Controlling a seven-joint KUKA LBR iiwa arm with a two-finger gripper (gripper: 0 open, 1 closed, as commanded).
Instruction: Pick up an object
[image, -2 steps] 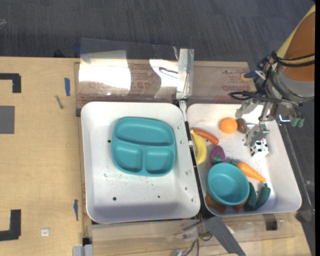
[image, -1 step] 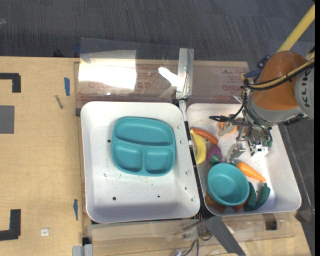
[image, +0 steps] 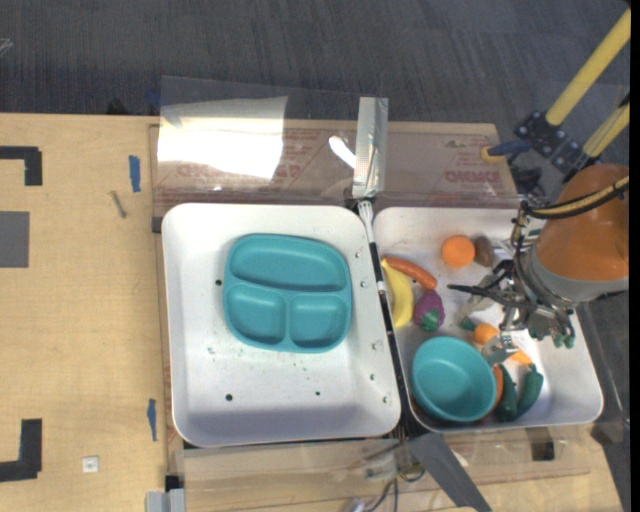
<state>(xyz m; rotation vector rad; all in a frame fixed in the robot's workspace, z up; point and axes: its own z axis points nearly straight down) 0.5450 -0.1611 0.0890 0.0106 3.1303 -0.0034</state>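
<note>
The right bin (image: 575, 400) holds several toy foods: an orange ball (image: 458, 251), a yellow banana (image: 400, 298), a red-orange piece (image: 408, 269), a purple piece (image: 429, 308), a small orange piece (image: 485, 334) and a green piece (image: 522, 392). A teal bowl (image: 454, 378) sits at the bin's front. My gripper (image: 508, 318) hangs low over the bin's right half, just right of the small orange piece and above the bowl's far right rim. The wrist's orange band (image: 594, 238) covers what lies behind it.
The left bin (image: 200, 380) holds a teal three-compartment plate (image: 287, 291). A clear upright panel (image: 368, 150) stands behind the divider between the bins. Yellow and black rigging (image: 560, 120) crosses the upper right corner. Bare wooden bench (image: 70, 330) lies to the left.
</note>
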